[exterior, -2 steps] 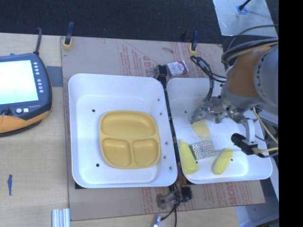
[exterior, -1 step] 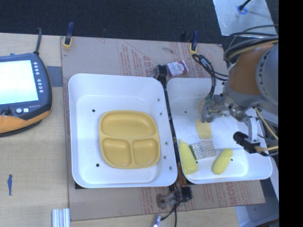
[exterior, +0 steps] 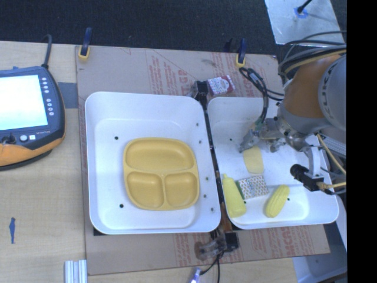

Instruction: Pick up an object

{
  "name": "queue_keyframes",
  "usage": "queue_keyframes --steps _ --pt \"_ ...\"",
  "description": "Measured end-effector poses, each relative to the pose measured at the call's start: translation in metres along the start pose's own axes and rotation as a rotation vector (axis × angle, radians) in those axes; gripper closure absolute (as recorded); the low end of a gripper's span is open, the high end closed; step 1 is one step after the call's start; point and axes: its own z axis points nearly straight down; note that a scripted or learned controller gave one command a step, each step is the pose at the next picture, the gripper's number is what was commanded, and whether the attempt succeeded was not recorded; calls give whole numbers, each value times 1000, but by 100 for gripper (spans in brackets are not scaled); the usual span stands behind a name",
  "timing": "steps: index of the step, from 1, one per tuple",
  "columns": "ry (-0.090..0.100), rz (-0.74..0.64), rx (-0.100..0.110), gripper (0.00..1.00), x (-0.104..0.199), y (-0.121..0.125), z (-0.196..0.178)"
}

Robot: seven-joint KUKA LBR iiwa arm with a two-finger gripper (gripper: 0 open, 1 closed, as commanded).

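My gripper (exterior: 261, 145) hangs over the far part of the right bin (exterior: 230, 114), its grey fingers (exterior: 247, 142) spread open with nothing between them. Just in front of it, close below the fingertips, a pale yellow block (exterior: 254, 160) lies on the bin floor. Nearer the front edge lie a yellow banana-shaped piece (exterior: 233, 197), a small grey speckled block (exterior: 253, 187) and a yellow corn cob (exterior: 277, 200). The arm's orange band (exterior: 306, 90) shows at the right.
The left bin (exterior: 100, 158) holds a yellow divided plate (exterior: 161, 173). A tablet-like pendant (exterior: 26, 114) lies at the far left of the bench. A small red-and-white packet (exterior: 218, 85) sits behind the bins. Cables (exterior: 259, 84) trail over the right bin's far edge.
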Motion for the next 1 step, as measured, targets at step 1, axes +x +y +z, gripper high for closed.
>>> queue_keyframes --steps 1 --pt "1 7 -1 0 6 -10 10"
